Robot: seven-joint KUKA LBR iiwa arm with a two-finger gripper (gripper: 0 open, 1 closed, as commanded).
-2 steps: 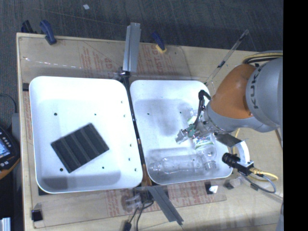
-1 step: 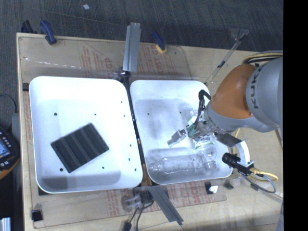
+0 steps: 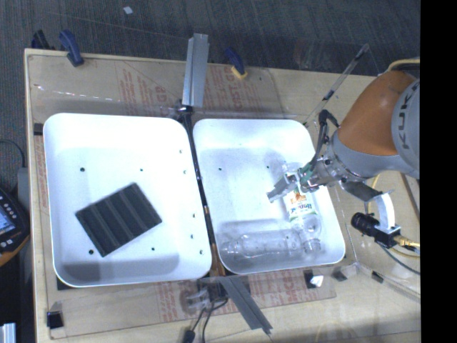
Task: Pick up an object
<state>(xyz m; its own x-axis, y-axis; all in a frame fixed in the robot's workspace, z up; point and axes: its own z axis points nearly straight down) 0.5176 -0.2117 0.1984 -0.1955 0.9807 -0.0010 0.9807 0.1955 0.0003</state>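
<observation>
The claw (image 3: 284, 184), open or shut I cannot tell, reaches over the small bottle (image 3: 302, 210) at 4 o'clock in the right bin (image 3: 235, 138); next it should grab and lift.

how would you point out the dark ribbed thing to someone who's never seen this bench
Start at the left white bin. In its lower left part lies the dark ribbed slab, flat and turned at a slant. It is opaque and near black, unlike the clear plastic bottles in the right bin.
</observation>
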